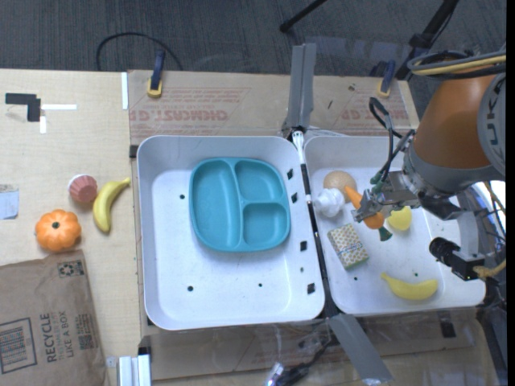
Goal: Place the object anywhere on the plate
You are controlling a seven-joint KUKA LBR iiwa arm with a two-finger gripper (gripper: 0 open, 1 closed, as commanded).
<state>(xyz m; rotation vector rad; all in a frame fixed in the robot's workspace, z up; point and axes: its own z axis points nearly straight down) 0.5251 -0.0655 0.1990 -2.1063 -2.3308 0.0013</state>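
- You have the teal plate (pixel 240 203) lying flat in the left bin (pixel 161 240), its three compartments bare; take it as your landmark.
- The end effector (pixel 372 209) sits well to the right of the plate, low over the right bin (pixel 459 296), with the grey arm (pixel 459 127) and its orange band reaching in from the right.
- You cannot tell whether the end effector is spread or pressed together — its tips are lost among the things under it.
- An orange carrot-like piece (pixel 355 199) lies right at the end effector, touching or just beside it; whether it is actually pinched is not clear from this angle.
- Just right of that, a small yellow piece (pixel 400 219) with a green bit beside it rests on the bin floor.
- Nearer the plate, against the wall between the bins, you see a white object (pixel 327 203) and behind it a tan rounded one (pixel 339 181).
- A speckled sponge-like block (pixel 348 245) lies right of the plate and lower, and a yellow banana (pixel 410 287) farther right still.
- Left of the plate, out on the worktop (pixel 64 151) — a second banana (pixel 108 204), a pink cupcake-like toy (pixel 83 189) and a small pumpkin (pixel 58 230).
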